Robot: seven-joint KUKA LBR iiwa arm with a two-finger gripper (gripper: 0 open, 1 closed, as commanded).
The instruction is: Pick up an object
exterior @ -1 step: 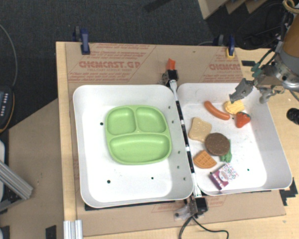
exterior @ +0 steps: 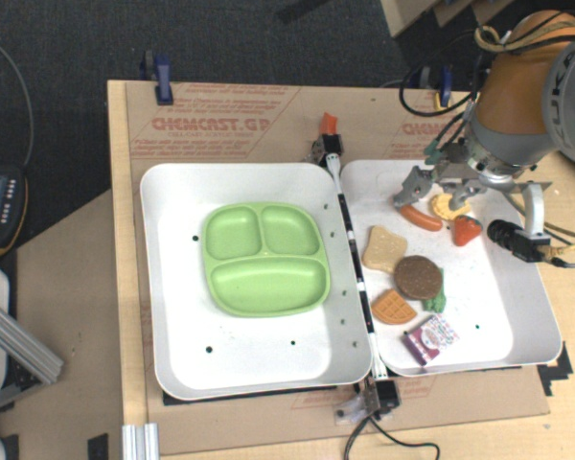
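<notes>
- You have the bench (exterior: 220, 113) under everything, a brown board with red lettering, clamped at its far edge.
- The left bin (exterior: 172, 343) lies on it, and the right bin (exterior: 517, 324) touches it along the middle seam.
- The arm (exterior: 527, 84) reaches in from the upper right, its orange band just above the wrist.
- A green divided plate (exterior: 264, 259) sits in the middle of the left bin (three compartments, nothing in them).
- The gripper (exterior: 439, 186) hangs over the far end of the right bin with its fingers spread apart; nothing sits between them.
- Directly below it you see a sausage (exterior: 422, 218), a yellow piece (exterior: 445, 205) and a red strawberry-like toy (exterior: 467, 229), close together.
- Nearer the camera: a slice of toast (exterior: 383, 248), a brown round patty (exterior: 418, 277), a waffle (exterior: 394, 308) touching the patty, and a green bit (exterior: 435, 303) tucked beside it.
- A purple packet (exterior: 429, 337) lies nearest the front rim, apart from the rest.
</notes>
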